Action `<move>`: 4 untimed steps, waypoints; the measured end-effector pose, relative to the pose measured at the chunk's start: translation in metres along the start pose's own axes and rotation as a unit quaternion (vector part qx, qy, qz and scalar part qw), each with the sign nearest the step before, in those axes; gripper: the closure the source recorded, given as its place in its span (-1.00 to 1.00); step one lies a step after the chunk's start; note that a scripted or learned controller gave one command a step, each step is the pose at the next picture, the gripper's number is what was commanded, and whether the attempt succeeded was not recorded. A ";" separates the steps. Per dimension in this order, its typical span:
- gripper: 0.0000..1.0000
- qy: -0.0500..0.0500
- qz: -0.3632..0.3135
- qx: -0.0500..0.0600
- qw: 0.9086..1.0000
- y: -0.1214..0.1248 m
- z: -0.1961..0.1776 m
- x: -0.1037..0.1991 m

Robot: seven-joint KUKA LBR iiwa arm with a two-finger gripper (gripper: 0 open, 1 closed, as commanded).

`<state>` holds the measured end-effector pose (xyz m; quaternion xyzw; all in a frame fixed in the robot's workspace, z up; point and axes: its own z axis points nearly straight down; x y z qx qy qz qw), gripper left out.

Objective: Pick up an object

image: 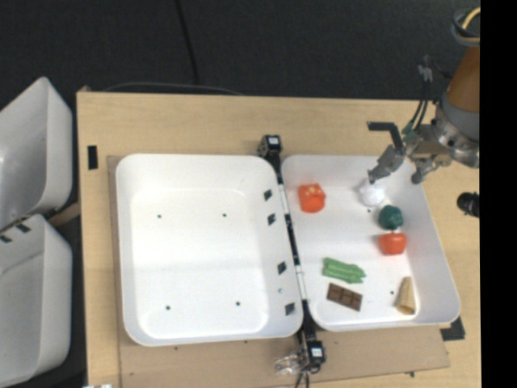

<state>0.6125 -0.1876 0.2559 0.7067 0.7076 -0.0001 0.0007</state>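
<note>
The right bin (323, 172) holds several small items: an orange-red block (312, 198), a white lump (371, 193), a dark green ball (391, 215), a red tomato-like piece (393, 242), a green leafy piece (344, 271), a brown chocolate bar (345, 297) and a tan cone (405, 296). My gripper (401, 170) hangs over the bin's far right corner, open, its fingers spread apart. The left fingertip (380, 173) sits just above the white lump. Nothing is between the fingers.
The left bin (194, 249) lies beside the right one, joined by a black-clipped seam (288, 241). White rounded shapes (28, 208) stand off the bench at the left. Cables hang near the wrist at the right.
</note>
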 end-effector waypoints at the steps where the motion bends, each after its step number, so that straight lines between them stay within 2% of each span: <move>1: -1.00 0.002 -0.002 0.005 1.000 -0.022 0.110 0.057; 2: -1.00 0.000 -0.002 -0.003 1.000 0.052 0.156 0.082; 3: 1.00 0.000 -0.001 -0.002 1.000 0.050 0.143 0.079; 4: 1.00 0.003 -0.004 -0.002 1.000 -0.021 0.049 0.175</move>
